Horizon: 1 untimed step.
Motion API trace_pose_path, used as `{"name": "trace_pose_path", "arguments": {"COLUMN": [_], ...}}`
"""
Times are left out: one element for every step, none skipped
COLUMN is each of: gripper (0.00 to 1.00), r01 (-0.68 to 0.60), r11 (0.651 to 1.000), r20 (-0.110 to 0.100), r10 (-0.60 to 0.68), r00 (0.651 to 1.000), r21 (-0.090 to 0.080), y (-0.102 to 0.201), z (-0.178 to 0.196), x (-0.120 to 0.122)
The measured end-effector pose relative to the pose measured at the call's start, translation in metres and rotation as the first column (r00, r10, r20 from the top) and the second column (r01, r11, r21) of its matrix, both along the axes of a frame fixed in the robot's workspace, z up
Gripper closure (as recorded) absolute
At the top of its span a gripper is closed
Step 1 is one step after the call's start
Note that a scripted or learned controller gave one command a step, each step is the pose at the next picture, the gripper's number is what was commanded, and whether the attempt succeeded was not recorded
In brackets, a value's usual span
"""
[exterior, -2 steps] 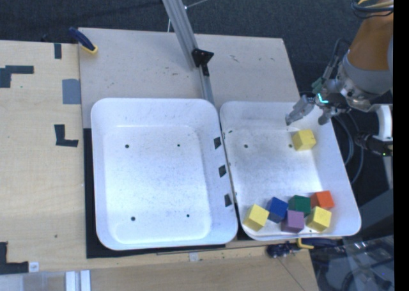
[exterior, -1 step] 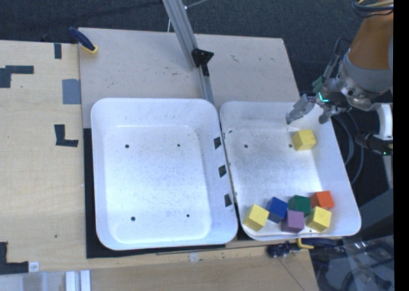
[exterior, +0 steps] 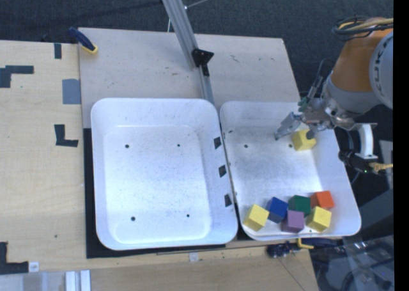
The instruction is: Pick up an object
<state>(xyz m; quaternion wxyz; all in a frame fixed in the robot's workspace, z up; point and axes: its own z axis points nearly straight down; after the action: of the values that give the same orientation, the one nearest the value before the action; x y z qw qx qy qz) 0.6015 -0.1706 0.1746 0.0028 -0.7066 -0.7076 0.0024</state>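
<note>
Gripper (exterior: 299,128) sits over the right bin (exterior: 255,155), a yellow cube (exterior: 304,141) just below its tips. Whether it grips the cube, cannot tell. Other cubes (exterior: 291,212) cluster at the bin's near edge.

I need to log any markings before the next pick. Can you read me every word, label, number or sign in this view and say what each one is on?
None: no readable text anywhere.
Blocks: the yellow block by the gripper and the blocks in the right bin have plain faces.
Bench: dark tape pieces, shapes only, no letters.
Left bin: dark dots, no print.
</note>
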Motion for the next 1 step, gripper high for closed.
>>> {"name": "trace_pose_path", "arguments": {"gripper": [0.00], "r01": [0.001], "r11": [1.000], "r20": [-0.002], "r10": [-0.001], "r00": [1.000], "r21": [0.000], "y": [0.0011], "z": [-0.0651], "x": [-0.0041]}}
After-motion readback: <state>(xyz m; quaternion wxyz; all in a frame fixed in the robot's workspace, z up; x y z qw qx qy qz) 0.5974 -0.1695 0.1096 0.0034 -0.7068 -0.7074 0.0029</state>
